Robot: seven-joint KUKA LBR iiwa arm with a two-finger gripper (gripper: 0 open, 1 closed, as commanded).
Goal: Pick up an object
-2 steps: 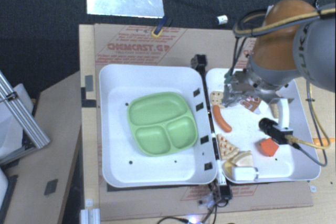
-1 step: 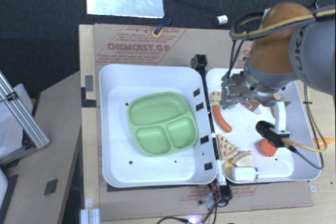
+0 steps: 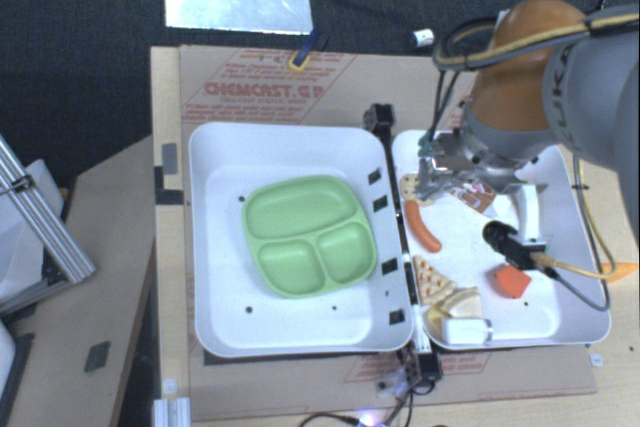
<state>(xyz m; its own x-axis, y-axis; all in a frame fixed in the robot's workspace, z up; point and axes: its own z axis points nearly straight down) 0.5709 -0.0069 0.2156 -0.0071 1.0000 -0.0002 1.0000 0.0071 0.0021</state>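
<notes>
Overhead, the worktop (image 3: 170, 245) carries two white bins: the left bin (image 3: 215, 215) holds a green sectioned tray (image 3: 308, 235), the right bin (image 3: 575, 300) holds scattered toy food. Open floor remains at its centre. The jaws (image 3: 437, 177) hover near the divider; their opening cannot be told. An orange sausage (image 3: 423, 226) lies just below them, apart.

Tray (image 3: 305, 235) in left bin (image 3: 215, 215); sausage (image 3: 424, 226) in right bin (image 3: 570, 310).
</notes>
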